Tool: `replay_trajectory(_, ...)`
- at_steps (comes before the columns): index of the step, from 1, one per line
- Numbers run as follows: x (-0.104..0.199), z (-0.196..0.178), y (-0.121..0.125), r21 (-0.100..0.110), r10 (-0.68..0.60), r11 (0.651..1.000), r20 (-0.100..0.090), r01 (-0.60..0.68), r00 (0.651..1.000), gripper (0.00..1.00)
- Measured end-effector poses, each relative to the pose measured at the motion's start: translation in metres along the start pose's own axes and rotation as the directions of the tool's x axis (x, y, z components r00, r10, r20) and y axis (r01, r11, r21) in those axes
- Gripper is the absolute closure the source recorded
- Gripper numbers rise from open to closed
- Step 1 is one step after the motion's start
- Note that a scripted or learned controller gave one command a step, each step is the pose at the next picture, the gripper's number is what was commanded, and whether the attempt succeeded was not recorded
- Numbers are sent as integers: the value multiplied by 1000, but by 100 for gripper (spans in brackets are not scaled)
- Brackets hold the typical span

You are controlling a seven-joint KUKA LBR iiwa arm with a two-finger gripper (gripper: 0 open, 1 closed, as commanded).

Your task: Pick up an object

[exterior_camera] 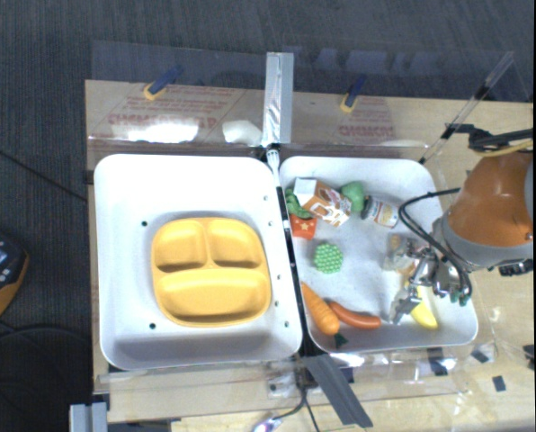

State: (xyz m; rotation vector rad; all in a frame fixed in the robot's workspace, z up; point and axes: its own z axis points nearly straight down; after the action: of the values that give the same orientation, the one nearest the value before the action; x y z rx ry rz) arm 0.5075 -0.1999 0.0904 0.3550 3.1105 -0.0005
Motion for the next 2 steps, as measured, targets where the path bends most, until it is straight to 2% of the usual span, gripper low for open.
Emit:
replay_trajectory(1, -3, -11, 1, 5, -3, 1000, 6, 3, 1000, 100)
replay_trajectory(2, -2, -11, 1, 4, -3, 1000, 6, 3, 1000, 0)
